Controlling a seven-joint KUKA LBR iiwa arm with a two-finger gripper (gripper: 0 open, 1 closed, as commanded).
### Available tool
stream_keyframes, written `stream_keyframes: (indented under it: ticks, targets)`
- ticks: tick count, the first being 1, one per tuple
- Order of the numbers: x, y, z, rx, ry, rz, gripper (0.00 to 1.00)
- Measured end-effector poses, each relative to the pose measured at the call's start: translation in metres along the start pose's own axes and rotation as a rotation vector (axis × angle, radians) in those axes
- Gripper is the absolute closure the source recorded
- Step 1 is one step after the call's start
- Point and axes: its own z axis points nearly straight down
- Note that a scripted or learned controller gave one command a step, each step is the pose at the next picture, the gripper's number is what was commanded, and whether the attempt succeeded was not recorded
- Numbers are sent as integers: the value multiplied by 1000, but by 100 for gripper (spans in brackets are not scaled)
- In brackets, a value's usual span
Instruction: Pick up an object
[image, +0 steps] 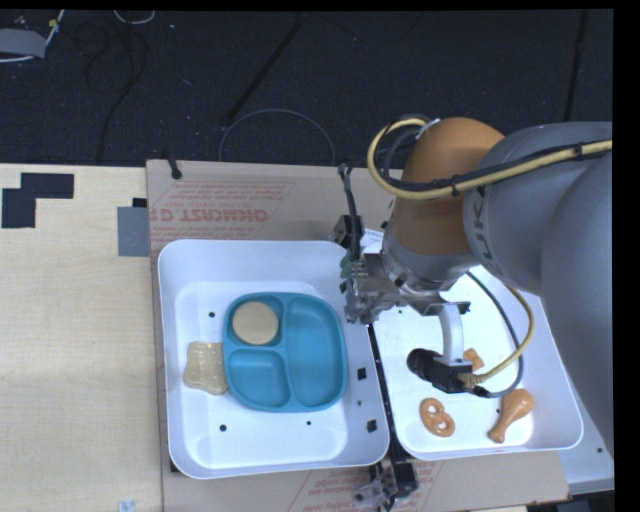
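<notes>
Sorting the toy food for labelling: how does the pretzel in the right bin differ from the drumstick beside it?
The small brown twisted pretzel is looped with holes; the tan toy chicken drumstick is solid and tapered. The pretzel is darker and the drumstick is paler and longer. Both lie loose in the right white bin.

You've got red print on the cardboard sheet (240, 205) behind the bins, upside down to the cam; reads approx. "CHEMCRZT", rest too blurry. More red print on the cardboard's front edge (335, 490), illegible.

Grey arm (545, 205) — orange band, yellow cable
</notes>
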Motion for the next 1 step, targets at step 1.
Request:
stream_keyframes:
  ticks: [1]
  targets:
    - [45, 12, 4, 0, 0, -1, 100]
